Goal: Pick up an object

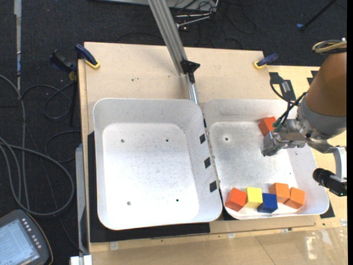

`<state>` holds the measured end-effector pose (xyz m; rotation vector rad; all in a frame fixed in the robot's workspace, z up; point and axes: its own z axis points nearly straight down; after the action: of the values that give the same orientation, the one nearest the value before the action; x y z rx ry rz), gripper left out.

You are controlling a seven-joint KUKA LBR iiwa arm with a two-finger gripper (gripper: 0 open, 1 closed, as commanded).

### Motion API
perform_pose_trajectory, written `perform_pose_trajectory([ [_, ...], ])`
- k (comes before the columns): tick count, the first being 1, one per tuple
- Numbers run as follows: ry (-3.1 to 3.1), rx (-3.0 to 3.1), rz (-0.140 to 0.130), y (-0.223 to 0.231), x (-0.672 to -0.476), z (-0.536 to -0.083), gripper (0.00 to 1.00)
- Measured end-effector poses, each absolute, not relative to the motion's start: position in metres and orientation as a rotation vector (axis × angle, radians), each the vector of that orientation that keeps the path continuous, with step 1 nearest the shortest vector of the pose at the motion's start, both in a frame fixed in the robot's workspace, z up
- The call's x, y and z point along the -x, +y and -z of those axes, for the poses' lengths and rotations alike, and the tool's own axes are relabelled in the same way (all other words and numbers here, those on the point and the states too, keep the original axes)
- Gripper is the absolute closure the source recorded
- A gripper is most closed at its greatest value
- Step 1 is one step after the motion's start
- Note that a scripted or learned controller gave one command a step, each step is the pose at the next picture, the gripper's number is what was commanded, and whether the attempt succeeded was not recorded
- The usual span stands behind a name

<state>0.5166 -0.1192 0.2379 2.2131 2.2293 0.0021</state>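
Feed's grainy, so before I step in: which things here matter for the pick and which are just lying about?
Job:
claw
orange block beside it
right bin
front row: orange, yellow, blue, two orange

Lying about:
left bin
clamps
pendant

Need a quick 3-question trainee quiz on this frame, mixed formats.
1. True or false: the blocks all lie in the right bin.
2. How many blocks sit along that bin's near edge? A) three B) five C) seven
3. Which colour is the lone block beside the gripper?

Key:
1. True; the left bin holds none.
2. B: three orange, one yellow block, one blue block.
3. Orange.
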Motion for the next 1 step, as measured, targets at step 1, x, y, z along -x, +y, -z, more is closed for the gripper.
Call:
perform_pose_trajectory([
  [1,2.232,-2.214,0.0,-0.07,-0.5264,-0.2279,1.0],
])
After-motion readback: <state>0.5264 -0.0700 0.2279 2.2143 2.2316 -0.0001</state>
